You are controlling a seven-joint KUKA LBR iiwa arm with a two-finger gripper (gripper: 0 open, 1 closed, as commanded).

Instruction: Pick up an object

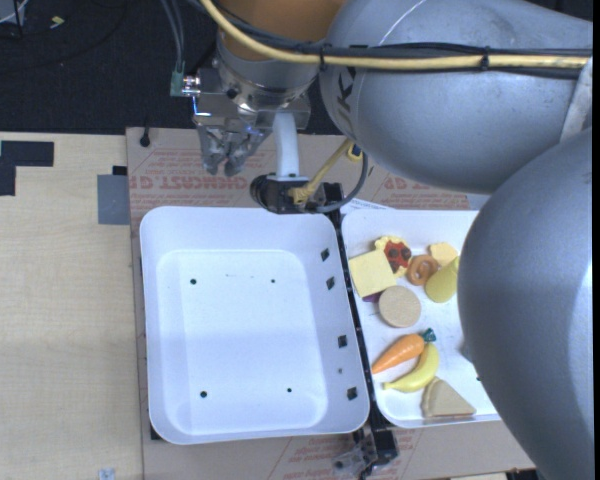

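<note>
My gripper (226, 158) hangs above the far edge of the left bin (165, 268), over the cardboard behind it, with its fingers close together and nothing between them. The right bin (358, 240) holds toy food: a yellow cheese block (372, 272), a round beige cookie (400, 307), an orange carrot (399, 351), a yellow banana (417, 371), a tan wedge (443, 400), a yellow-green fruit (441, 283) and a small red-brown piece (420, 266). The gripper is well to the left of all of them.
The large grey arm covers the upper right of the view and hides part of the right bin. A black divider with clips (344, 308) runs between the two bins. Pale bench with dark squares (111, 198) lies to the left.
</note>
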